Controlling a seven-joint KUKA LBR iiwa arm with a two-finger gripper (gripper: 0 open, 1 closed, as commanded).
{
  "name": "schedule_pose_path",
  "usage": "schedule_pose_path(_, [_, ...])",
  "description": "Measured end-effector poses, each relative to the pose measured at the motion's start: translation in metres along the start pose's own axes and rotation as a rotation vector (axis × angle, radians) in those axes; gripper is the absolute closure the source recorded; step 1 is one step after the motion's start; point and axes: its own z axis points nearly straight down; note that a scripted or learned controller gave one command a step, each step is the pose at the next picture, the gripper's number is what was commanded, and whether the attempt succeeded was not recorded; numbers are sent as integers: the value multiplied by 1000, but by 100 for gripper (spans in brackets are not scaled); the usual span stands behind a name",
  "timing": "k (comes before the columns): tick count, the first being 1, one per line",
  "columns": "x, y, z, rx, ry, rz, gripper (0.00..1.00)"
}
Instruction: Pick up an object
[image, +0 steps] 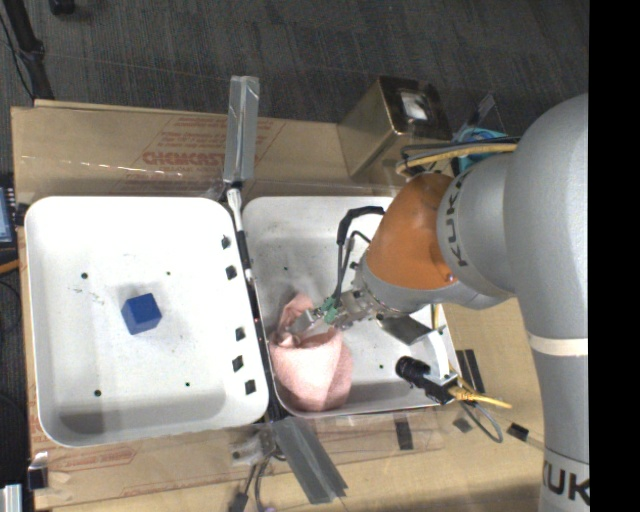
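At the bottom of the frame, just right of centre, we see a pink cloth (312, 368) bunched into a soft mound. It lies in the lower left corner of the right bin (300, 225), against the wall that divides the two bins. Its upper edge is pulled up into a crumpled peak.

At that peak we find the gripper (318, 316), a small metal tip with green parts. It touches the cloth's raised fold, and a bit of pink seems to sit at its tip, but we cannot tell how far its fingers are apart or whether they truly pinch the fabric.

The arm (520, 230) enters from the right of the frame. Its thick grey body fills the right side, and its orange band (410, 245) sits over the right bin, angled down and left toward the cloth.

Farther left, in the left bin (60, 230), we see a small blue cube (142, 312) resting alone near the bin's middle, well apart from the cloth.
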Motion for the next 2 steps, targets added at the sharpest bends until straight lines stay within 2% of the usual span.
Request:
schedule_pose_path(1, [11, 0, 9, -3, -5, -26, 0])
schedule_pose_path(2, [-6, -47, -40, 2, -1, 91, 0])
